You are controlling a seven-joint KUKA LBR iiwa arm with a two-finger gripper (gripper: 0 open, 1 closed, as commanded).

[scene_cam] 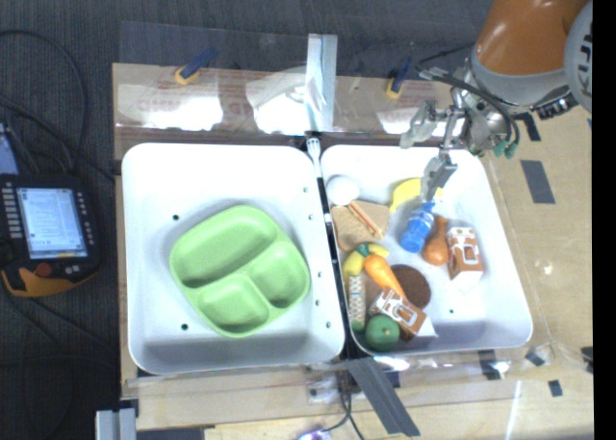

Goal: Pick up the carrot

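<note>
The carrot (382,274), orange and tapered, lies in the right bin (500,318) near its middle left, wedged among other toy foods. My gripper (429,153) hovers over the bin's far edge, up and to the right of the carrot and well apart from it. It is open, with nothing between its fingers. The lower fingertip (440,176) sits just above a yellow banana (405,194) and a blue bottle (419,228).
Around the carrot are a white egg (342,188), a tan wedge (358,221), a brown disc (414,286), a small carton (464,253), a printed box (399,313) and a green fruit (382,332). The left bin (154,178) holds a green divided plate (241,268).
</note>
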